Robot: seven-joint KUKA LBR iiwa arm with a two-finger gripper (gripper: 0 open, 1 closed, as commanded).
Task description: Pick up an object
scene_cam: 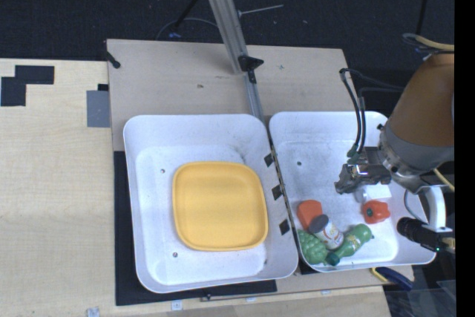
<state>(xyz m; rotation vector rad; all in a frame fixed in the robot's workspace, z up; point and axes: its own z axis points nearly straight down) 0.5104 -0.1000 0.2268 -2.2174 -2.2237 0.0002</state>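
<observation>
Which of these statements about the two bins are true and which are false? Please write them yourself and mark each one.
1. The yellow plate lies in the left bin. True.
2. The gripper hangs over the left bin. False: it is over the right bin.
3. The green bottle lies near the front edge of the right bin. True.
4. The yellow plate shares its bin with a red pepper. False: the small red pepper-like toy is in the right bin.
5. The orange-red cup lies in the right bin, close to the divider between the bins. True.
</observation>
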